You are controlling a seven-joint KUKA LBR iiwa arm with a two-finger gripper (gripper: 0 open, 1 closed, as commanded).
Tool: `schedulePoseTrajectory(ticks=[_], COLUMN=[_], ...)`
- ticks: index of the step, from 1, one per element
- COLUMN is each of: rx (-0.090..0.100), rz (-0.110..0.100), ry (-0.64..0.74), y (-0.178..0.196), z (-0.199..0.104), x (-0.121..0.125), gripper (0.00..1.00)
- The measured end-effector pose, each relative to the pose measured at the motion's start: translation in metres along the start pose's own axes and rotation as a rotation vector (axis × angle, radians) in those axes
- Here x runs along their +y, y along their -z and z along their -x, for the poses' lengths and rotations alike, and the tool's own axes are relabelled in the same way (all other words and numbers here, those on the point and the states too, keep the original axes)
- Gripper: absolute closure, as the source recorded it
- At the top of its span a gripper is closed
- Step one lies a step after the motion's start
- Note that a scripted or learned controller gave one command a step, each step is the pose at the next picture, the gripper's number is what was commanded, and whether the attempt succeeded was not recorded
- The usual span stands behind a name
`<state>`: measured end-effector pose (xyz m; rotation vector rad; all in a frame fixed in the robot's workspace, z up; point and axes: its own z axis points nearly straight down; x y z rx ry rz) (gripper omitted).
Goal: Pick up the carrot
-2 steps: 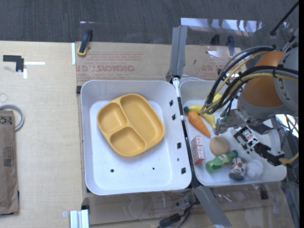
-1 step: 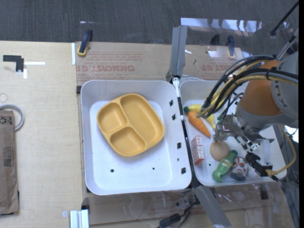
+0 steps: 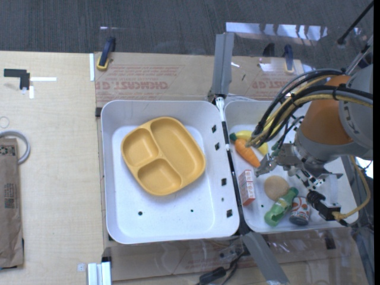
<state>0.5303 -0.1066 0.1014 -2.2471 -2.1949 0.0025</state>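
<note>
Your jaws (image 3: 265, 164) are hanging just right of the carrot (image 3: 247, 153); open or closed, you cannot tell. The carrot is lying in the right bin (image 3: 344, 221), probably touching a yellow toy (image 3: 242, 136). A descent risks nudging either. The left bin (image 3: 119, 218) is carrying a yellow plate (image 3: 163, 155) on the wooden surface (image 3: 53, 135).

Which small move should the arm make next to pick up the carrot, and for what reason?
Probably a short shift toward the left side of the right bin, then down. The claw hangs just right of and below the carrot, which lies tilted near the bin's left wall, apart from the potato and the small carton. Nothing sits between its fingers yet.
</note>
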Motion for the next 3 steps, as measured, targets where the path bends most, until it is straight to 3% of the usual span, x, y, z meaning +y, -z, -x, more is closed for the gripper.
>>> schedulePoseTrajectory(ticks=[1,2,3], rx=[-0.001,-0.001,-0.002], rz=[-0.001,-0.002,0.001], ry=[-0.001,-0.001,0.099], y=[0.009,0.009,-0.01], z=[0.001,0.001,-0.001], x=[0.0,0.0,0.039], gripper=[1.0,0.0,0.0])
